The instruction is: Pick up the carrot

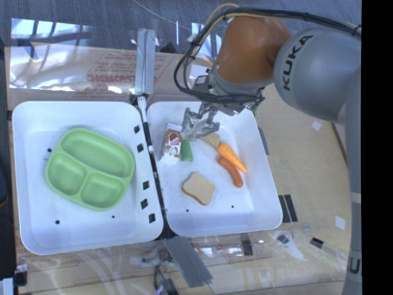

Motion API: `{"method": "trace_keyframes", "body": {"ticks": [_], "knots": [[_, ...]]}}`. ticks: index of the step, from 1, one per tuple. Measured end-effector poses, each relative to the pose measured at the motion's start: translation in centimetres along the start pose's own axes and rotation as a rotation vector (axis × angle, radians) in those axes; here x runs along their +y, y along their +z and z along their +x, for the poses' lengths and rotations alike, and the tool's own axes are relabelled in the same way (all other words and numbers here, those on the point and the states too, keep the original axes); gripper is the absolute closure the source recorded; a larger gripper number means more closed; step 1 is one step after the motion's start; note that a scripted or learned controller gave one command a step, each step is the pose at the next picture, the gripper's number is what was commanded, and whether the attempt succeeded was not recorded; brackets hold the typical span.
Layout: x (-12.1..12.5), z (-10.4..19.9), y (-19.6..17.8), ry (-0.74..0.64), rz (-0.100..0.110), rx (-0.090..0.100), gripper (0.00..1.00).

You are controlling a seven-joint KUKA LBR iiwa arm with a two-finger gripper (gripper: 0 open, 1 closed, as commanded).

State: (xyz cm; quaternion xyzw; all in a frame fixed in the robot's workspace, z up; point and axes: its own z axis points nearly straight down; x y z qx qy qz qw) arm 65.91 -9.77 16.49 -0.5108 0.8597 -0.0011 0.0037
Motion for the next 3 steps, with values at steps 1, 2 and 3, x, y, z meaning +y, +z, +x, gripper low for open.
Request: {"method": "trace_keyframes", "body": {"ticks": [1, 2, 3], "knots": [[0.0, -0.1, -1.0, -0.002, 0.001, -0.001, 1.00], [-2.4, 4.8, 0.8, -0.011, -0.003, 0.003, 1.00], [-5.3, 10.0, 6.9, -0.057, 0.001, 0.003, 1.00]]}}
